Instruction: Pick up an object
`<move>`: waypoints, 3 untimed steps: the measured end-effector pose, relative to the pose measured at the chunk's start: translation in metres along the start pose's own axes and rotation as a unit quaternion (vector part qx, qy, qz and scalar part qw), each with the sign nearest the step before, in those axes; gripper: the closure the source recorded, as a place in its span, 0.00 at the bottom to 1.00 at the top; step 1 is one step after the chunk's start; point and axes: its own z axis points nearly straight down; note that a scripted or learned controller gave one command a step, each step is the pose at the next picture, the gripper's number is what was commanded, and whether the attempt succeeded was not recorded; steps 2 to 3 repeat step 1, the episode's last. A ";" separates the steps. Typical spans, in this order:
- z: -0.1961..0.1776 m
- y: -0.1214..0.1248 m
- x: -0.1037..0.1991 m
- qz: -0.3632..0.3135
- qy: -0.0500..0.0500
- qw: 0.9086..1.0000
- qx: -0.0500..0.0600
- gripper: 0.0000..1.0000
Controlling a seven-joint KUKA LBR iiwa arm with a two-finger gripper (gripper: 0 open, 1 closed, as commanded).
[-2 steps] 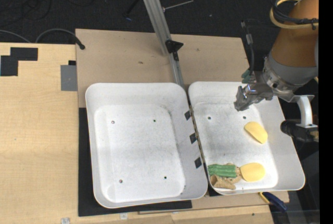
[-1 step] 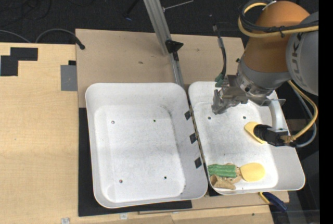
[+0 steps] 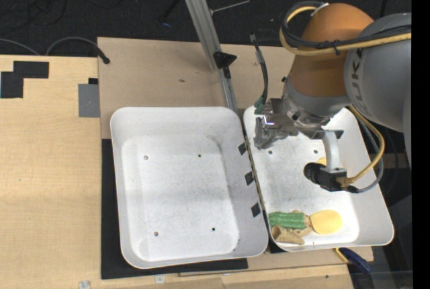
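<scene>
Objects lie together at the near end of the right bin (image 3: 366,227): a green toy (image 3: 287,219) with a bumpy surface, a tan piece (image 3: 291,235) just below and touching it, and a round yellow piece (image 3: 326,221) just beside them to the right. All three rest on the bin floor, well apart from the gripper (image 3: 263,135). The gripper hangs over the far left part of the same bin, close to the wall shared with the left bin (image 3: 124,146), and nothing shows between its tips. Whether the tool is open or closed cannot be told at this slant. Above it the grey arm (image 3: 376,72) reaches in from the right, its orange band (image 3: 329,52) rising over the wrist with a black cable looped around it. A black fitting (image 3: 324,176) on a white bracket hangs below the wrist over the middle of the right bin. A metal rail (image 3: 201,25) slants from the top of the view down toward the gap between the bins.
</scene>
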 end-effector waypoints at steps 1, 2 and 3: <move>0.000 -0.002 0.053 -0.001 0.000 1.000 -0.001 1.00; 0.000 -0.002 0.053 -0.001 0.000 1.000 -0.001 1.00; 0.000 -0.002 0.053 -0.001 0.000 1.000 -0.001 1.00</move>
